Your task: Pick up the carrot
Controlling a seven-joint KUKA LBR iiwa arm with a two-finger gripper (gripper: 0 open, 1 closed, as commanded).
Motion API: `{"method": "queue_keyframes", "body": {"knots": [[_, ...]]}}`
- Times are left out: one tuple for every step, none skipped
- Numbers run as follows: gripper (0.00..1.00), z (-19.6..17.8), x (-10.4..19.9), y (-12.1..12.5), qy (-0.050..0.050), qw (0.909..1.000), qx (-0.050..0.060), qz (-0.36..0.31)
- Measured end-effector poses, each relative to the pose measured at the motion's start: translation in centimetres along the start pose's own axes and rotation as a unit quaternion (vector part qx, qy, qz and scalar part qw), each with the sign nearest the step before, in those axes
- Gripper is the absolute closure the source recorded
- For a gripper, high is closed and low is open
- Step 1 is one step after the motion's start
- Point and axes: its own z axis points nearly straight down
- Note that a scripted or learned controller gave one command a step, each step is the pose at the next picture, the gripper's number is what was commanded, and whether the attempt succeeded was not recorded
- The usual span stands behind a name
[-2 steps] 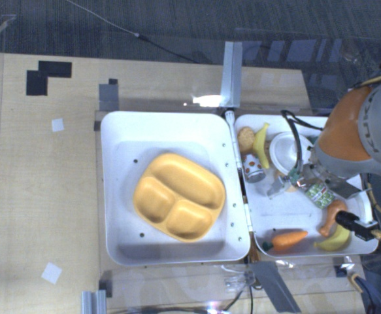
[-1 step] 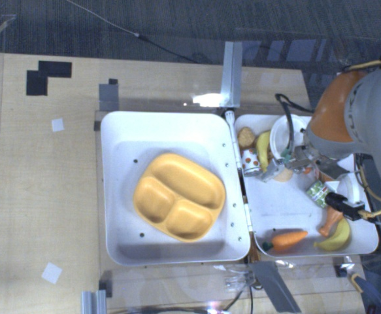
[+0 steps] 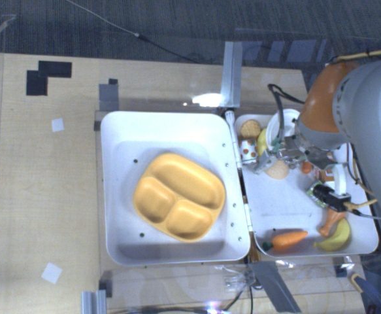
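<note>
Landmark: the right bin [image 3: 268, 201], the smaller of two shallow white bins on the worktop [image 3: 40, 195].
Carrot: the carrot [image 3: 288, 239] lies on its side along the right bin's near wall, towards that bin's near-left corner, with nothing gripping it.
Banana: a yellow banana [image 3: 334, 239] rests just to the carrot's right, in the right bin's near-right corner.
Arm: the grey arm [image 3: 366, 116] with its orange band hangs over the right bin's far-right part.
End effector: the end effector [image 3: 275, 159] sits over the right bin's far-left area, well apart from the carrot; its state cannot be told from this view.
Other items: small food pieces cluster in the right bin's far-left corner, too small to name.
Left bin: the left bin [image 3: 118, 241] touches the right bin's left wall and holds a yellow divided tray [image 3: 177, 196].
</note>
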Motion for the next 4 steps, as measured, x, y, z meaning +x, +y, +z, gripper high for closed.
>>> {"method": "queue_keyframes", "body": {"knots": [[0.00, 0.4, 0.4, 1.7, 0.000, 0.9948, -0.003, 0.102], [0.00, 0.5, -0.1, 6.2, 0.000, 0.9558, 0.001, 0.294], [0.00, -9.7, 2.2, -5.2, 0.003, 0.9168, -0.005, 0.399], [0.00, 0.1, 2.2, -10.4, 0.003, 0.8727, -0.004, 0.488]]}}
